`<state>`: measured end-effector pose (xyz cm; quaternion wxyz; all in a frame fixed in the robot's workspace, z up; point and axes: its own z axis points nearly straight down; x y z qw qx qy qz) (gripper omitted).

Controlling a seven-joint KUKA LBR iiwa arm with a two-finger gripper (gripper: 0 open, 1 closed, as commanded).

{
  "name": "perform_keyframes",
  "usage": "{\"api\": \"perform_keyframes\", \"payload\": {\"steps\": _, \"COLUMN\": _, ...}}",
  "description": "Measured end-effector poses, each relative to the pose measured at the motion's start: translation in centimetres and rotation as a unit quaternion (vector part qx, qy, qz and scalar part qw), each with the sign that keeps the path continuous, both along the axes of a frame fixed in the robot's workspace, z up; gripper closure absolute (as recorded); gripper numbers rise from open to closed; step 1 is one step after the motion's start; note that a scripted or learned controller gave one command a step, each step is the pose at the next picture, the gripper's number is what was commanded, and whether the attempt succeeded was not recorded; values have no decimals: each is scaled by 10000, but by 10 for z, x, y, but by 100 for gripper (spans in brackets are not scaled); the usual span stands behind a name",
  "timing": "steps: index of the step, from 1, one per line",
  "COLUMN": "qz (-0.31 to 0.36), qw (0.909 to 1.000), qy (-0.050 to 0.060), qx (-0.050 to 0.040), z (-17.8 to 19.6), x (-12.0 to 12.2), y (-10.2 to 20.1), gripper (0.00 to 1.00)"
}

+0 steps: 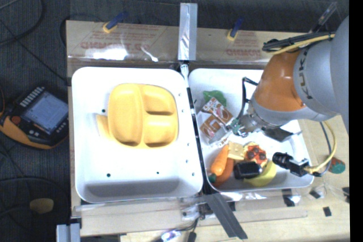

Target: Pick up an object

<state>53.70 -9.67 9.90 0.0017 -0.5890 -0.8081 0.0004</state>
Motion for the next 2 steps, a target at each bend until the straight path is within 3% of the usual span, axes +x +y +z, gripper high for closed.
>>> {"api": "perform_keyframes", "payload": {"steps": 1, "qz": -264, "qw": 9996, "qy": 31, "qx": -69, "z": -8, "x": 94, "y": -24, "gripper": 0}}
{"api": "perform_keyframes", "payload": {"steps": 2, "qz": -253, "qw": 9997, "qy": -3, "qx": -77, "z": -2, "x": 97, "y": -21, "gripper": 100}}
